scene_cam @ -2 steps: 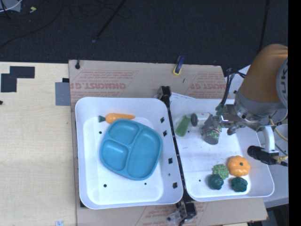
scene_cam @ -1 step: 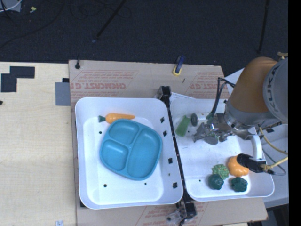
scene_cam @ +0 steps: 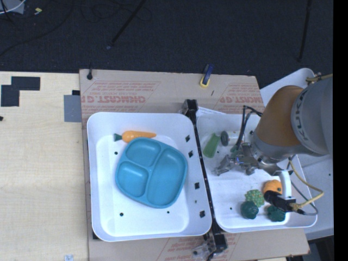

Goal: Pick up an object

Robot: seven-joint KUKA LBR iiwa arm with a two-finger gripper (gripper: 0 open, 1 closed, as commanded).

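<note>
Here the approach step of the pick is judged to be in hand, with nothing yet lifted. The right bin (scene_cam: 225, 222) is taken as the landmark. Over its middle the arm (scene_cam: 296, 121) is seen reaching in from the right, and the gripper (scene_cam: 231, 162) is held low above the bin floor, just inward of the bin's left wall. Whether it is apart or closed cannot be told, since the metal parts at its tip are small and tangled with cables; no object is seen clamped in it. A pale green object (scene_cam: 211, 145) is lying in the bin's upper left part, just beside the gripper and up-left of it; contact between them cannot be made out. A small dark green piece (scene_cam: 224, 138) is found just to the right of that object. In the bin's lower right corner a cluster is gathered: a light green knobbly item (scene_cam: 254, 197), a dark teal item (scene_cam: 249, 210), another teal item (scene_cam: 275, 214) and an orange item (scene_cam: 272, 187), well apart from the gripper. Beyond the bin's left wall, the left bin (scene_cam: 103, 222) is occupied by a blue divided plate (scene_cam: 151, 171) and a toy carrot (scene_cam: 137, 136). The pale green object is judged the likeliest target, being nearest. For the next move, the gripper would need to be centred over that object, lowered around it and closed, and a lift made only once a hold is confirmed.
</note>
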